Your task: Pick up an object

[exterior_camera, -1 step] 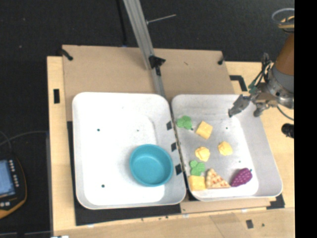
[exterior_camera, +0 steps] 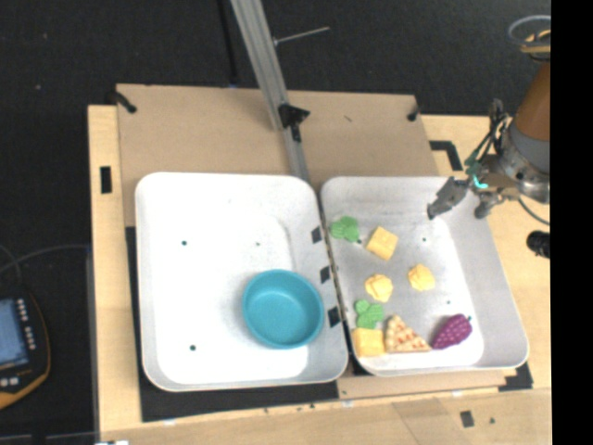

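Near right corner of right bin (exterior_camera: 500, 290): purple grape bunch (exterior_camera: 451, 331), pizza slice (exterior_camera: 403, 336), yellow block (exterior_camera: 369, 343), green piece (exterior_camera: 369, 314). Mid bin: yellow pieces (exterior_camera: 422, 277), (exterior_camera: 377, 287). Farther: yellow cube (exterior_camera: 382, 243), green piece (exterior_camera: 346, 229). Left bin (exterior_camera: 185, 211): blue bowl (exterior_camera: 282, 308). Claw (exterior_camera: 460, 197) over far right rim, fingers spread, grasping nothing; toys all lie nearer and left.

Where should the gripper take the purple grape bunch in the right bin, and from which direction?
Probably from straight above, fingers closing across the narrow width of the purple grape bunch at its middle. It lies flat and elongated, slanting toward the bin's lower right corner. The pizza slice sits close on its left, so keep the fingers off that side.
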### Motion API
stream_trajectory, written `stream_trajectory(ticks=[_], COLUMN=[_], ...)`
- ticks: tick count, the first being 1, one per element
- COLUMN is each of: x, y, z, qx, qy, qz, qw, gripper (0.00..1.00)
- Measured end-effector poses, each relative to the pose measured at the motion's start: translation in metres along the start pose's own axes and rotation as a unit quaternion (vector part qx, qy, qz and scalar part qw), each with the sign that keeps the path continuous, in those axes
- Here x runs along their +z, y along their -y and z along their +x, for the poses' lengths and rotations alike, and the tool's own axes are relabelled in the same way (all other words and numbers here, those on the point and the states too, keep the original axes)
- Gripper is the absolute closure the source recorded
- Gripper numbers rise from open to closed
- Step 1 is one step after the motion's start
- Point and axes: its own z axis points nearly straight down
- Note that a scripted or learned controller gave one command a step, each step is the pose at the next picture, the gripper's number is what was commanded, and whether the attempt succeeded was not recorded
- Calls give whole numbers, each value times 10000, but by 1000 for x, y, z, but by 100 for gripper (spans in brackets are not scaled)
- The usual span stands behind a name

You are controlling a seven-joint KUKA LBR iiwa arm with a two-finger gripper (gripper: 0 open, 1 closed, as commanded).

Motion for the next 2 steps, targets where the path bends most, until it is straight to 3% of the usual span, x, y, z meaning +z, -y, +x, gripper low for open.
stream_trajectory(ticks=[2], x=[89], y=[-11], z=[-4], qx=[2], qy=[1], qz=[15], qw=[10000], gripper=[0])
